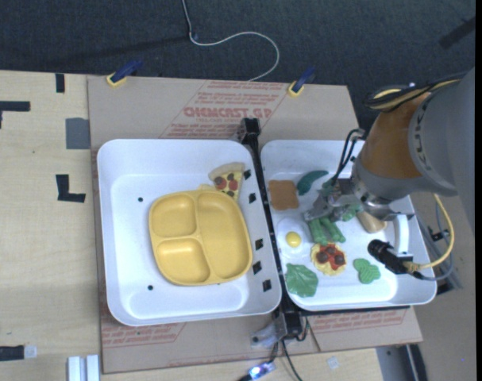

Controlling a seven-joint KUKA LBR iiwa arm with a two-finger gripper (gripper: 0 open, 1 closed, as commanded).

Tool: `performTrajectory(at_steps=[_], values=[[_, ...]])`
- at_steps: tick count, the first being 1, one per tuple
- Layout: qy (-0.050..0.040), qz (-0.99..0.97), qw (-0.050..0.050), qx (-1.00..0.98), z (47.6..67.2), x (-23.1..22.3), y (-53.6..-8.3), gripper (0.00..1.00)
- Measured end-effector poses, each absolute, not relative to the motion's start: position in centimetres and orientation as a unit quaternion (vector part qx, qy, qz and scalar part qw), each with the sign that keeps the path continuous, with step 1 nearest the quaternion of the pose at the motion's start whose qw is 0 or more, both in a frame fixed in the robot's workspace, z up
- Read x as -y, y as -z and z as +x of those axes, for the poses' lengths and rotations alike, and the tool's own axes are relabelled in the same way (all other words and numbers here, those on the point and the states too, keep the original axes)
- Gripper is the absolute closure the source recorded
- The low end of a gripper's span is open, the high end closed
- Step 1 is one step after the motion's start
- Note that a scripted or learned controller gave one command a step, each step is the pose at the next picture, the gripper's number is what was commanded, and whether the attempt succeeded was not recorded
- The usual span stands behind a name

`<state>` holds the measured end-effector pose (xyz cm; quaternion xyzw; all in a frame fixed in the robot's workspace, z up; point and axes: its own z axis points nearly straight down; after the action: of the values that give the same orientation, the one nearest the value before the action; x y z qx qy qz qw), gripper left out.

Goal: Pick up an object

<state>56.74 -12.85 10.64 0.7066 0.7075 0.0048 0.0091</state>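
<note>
My gripper (326, 206) hangs low over the middle of the right bin (348, 153), right above a green bean-like piece (326, 230). Around it lie a brown toast square (283, 194), a dark green leaf (310, 182), a fried egg (292, 239), a small pizza round (329, 258), a green lettuce leaf (302, 279), a green broccoli piece (368, 271) and a tan piece (372, 221). The view does not show anything held between the fingers.
The left bin (125, 177) holds a yellow divided plate (199, 237) and a pizza slice (228, 178) near the divider. A black bar (259, 205) separates the bins. The arm's grey body and orange band (391, 145) cover the right bin's upper right corner.
</note>
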Motion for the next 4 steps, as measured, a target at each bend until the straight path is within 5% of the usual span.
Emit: performTrajectory(at_steps=[2, 4], values=[[-0.0012, 0.707, 0.002, -0.708, 57.0, 13.3, -22.2, 1.00], [-0.0002, 0.704, -0.001, -0.710, 57.6, 2.4, -23.8, 1.00]])
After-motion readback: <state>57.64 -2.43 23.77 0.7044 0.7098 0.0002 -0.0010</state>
